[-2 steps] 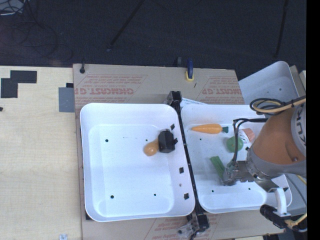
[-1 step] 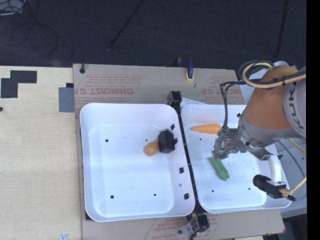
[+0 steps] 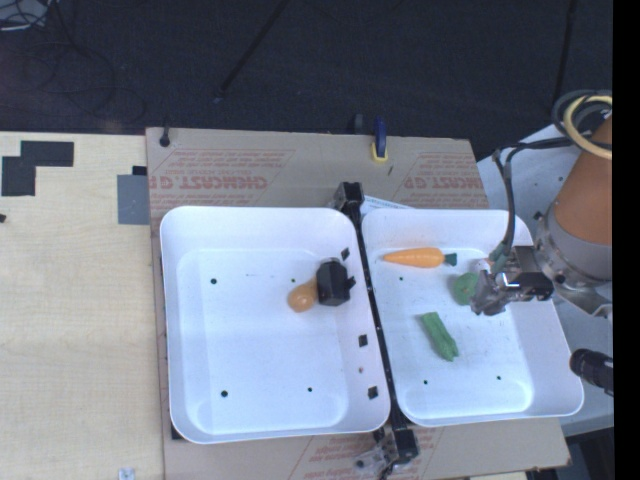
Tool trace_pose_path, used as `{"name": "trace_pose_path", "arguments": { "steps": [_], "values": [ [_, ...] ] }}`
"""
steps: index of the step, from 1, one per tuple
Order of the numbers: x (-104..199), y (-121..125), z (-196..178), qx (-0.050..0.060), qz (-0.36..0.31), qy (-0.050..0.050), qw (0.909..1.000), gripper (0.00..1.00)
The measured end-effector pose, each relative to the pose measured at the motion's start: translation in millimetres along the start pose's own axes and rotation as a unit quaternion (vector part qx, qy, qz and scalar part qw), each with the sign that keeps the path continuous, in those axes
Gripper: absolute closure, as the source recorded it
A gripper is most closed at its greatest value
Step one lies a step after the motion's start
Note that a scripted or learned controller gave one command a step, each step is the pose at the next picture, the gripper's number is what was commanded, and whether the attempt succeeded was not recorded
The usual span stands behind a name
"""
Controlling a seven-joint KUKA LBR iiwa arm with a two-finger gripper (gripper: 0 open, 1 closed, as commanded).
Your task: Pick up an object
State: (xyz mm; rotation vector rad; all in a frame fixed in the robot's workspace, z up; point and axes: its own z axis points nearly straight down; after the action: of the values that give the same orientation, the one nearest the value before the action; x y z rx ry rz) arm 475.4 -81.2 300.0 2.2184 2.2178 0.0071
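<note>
Over the right bin (image 3: 560, 393), arm low, hand (image 3: 487, 293) beside green lump (image 3: 464, 288)

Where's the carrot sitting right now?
The carrot lies in the right bin, near its far wall, left of the gripper and above the green pod.
</note>
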Motion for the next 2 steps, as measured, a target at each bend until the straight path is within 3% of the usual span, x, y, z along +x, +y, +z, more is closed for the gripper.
{"name": "trace_pose_path", "arguments": {
  "steps": [1, 2],
  "values": [
    [54, 50, 18, 0.004, -0.003, 0.0, 1.0, 1.0],
    [52, 48, 7, 0.006, -0.002, 0.0, 1.0, 1.0]
  ]
}}
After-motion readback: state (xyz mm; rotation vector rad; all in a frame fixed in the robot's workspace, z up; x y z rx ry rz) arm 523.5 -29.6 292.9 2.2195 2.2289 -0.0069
